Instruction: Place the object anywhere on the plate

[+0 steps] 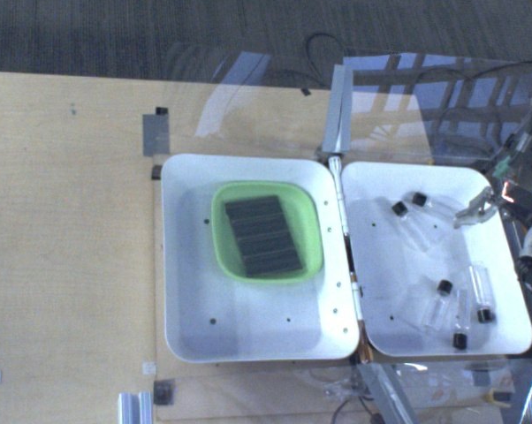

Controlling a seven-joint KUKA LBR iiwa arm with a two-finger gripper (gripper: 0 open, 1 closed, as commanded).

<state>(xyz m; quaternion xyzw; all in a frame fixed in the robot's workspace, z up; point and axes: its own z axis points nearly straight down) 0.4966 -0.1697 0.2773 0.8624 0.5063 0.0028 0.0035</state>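
While ridged and dark grey, the block [262, 236] lies on the green plate [224, 253].

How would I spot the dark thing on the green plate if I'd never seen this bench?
Find the left bin of the two white ones. In it sits a square green plate, bearing a dark ridged rectangular block. The clear black-capped vials lie in the other bin.

Single high slanted view over both white bins [337, 237]

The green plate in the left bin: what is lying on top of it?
A dark ribbed rectangular block lies on the green plate, covering most of its middle. The plate's surface under the block is hidden.
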